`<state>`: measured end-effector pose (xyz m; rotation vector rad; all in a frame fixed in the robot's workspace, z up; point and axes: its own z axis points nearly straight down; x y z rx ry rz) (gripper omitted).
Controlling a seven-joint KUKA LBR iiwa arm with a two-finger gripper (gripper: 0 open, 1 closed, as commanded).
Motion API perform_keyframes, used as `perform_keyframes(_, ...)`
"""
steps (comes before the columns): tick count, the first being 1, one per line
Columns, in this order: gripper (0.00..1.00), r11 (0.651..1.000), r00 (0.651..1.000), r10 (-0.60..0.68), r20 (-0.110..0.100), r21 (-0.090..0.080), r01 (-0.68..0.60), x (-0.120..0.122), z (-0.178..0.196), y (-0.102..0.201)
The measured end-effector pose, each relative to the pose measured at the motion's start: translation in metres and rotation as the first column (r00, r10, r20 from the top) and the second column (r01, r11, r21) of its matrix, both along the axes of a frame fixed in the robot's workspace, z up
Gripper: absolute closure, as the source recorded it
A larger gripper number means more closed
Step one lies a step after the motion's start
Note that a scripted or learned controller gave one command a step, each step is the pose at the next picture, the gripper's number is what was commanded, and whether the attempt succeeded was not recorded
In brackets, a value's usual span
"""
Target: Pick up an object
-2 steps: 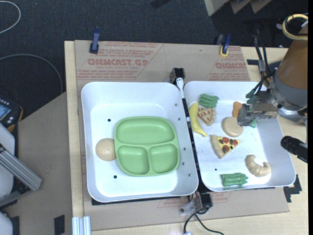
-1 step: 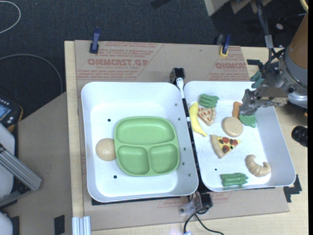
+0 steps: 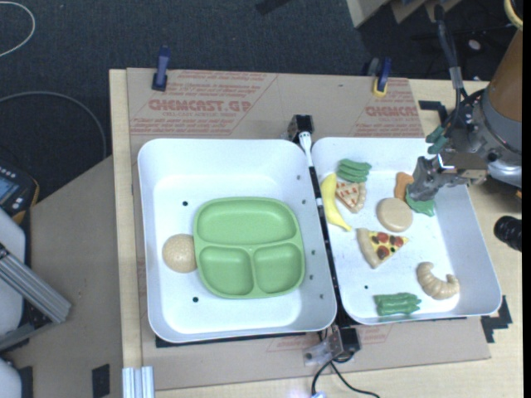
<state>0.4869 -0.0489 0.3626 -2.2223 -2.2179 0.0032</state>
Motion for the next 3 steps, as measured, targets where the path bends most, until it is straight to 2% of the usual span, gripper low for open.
perform_keyframes(1,1.0,1.0,1.0,0.004,0.003,-0.002,-0.004,0.114,-0.086,-0.001)
perform_keyframes(2,1.0,1.0,1.0,0.006,0.025,0.0,-0.006,0.082,0.109,0.018)
perform_keyframes(3,1.0,1.0,1.0,-0.006,0.003,-0.004,0.006,0.13,0.056,-0.064)
